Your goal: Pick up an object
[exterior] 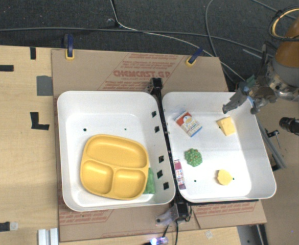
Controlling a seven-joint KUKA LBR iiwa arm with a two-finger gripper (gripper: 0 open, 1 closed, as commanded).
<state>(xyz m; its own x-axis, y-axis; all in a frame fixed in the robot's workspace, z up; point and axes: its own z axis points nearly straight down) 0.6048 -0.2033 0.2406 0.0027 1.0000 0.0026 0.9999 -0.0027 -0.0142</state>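
Under my reach both white bins (72, 117) look like smooth plastic, faintly glossy. The yellow divided tray (114, 166) is plastic too — slick, with a soft sheen. The cardboard sheet (139, 71) beneath is matt brown with red print, and the worktop (14, 137) shows pale, flat wood grain. The green clump (193, 157) looks rough — knobbly.

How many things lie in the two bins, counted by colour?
Yellow: 3 – tray, cheese wedge, round piece
Green: 2 – broccoli, green thing beside the tray
Red and white: 1 – small carton
Pink: 1 – packet
Total: 7
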